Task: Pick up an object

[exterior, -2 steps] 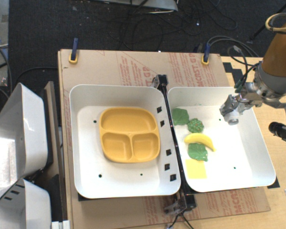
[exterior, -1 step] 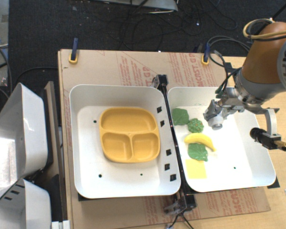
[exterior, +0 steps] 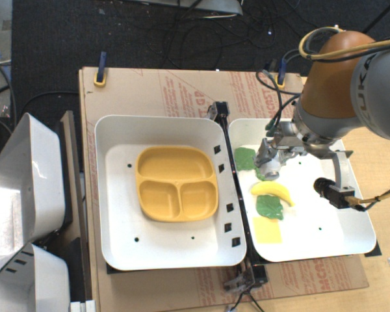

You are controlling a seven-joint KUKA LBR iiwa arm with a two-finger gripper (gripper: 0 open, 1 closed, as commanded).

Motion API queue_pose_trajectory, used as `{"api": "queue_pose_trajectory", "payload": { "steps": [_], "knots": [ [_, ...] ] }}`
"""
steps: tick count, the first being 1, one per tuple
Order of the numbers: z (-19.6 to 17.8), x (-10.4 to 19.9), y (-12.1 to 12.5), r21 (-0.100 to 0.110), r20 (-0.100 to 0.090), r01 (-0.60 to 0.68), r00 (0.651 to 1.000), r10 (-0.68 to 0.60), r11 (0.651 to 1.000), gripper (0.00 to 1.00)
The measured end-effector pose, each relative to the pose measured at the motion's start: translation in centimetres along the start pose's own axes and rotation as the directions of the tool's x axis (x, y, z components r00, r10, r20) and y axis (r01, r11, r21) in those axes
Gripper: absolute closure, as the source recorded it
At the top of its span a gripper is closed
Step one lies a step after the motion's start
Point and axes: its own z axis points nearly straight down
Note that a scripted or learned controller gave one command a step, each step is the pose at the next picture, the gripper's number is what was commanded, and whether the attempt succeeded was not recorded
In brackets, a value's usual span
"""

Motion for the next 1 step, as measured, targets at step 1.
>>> {"api": "queue_pose_trajectory", "payload": {
  "steps": [1],
  "knots": [
    [0.86, 5.07, -0.96, 0.002, 0.001, -0.001, 1.0, 0.001, 1.0, 1.0]
  ]
}}
